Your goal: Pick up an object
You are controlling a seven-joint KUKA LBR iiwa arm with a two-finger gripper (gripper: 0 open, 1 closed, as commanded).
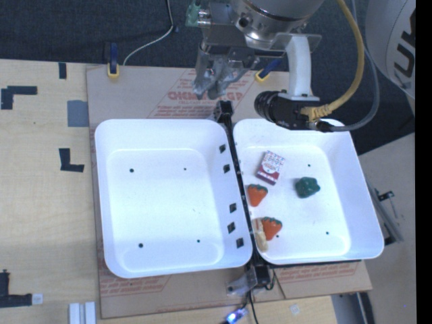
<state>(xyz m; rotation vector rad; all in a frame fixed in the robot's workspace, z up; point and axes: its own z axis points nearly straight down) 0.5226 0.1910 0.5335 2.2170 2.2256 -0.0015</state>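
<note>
Overhead, claw (214, 81) past bins' (162, 128) rim.

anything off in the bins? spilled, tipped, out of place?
Nothing stands out. The right bin holds four small items: a red-and-white box, a green toy, a strawberry and a carrot. All lie inside the walls. The carrot and strawberry sit close to the divider. The gripper hangs above the bins' far edge.

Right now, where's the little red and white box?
The red and white box lies in the right bin, toward its upper left, just above the strawberry and left of the green toy.
</note>
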